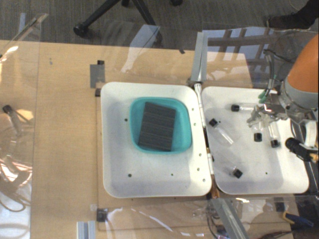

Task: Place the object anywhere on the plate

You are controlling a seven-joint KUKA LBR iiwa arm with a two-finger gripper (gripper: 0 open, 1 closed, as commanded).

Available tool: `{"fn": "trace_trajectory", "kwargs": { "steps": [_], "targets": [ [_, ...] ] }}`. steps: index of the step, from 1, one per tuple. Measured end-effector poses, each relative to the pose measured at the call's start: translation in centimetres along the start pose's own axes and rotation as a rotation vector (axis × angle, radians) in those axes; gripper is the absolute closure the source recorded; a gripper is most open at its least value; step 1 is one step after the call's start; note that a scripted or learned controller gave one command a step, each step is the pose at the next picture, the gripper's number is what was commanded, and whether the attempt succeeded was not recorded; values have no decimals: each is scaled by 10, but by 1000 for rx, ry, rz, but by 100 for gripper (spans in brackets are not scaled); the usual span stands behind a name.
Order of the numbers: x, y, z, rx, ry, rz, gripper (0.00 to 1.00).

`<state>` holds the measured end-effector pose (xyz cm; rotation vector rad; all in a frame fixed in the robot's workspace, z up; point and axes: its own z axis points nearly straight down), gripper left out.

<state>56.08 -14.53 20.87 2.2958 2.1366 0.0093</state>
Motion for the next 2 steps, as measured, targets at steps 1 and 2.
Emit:
{"fn": "trace_trajectory", "kwargs": {
  "steps": [1,2],
  "targets": [
    [0,0,0,0,0,0,0],
    [-17,-24,36,3,-1,-26,0]
  ]
}}
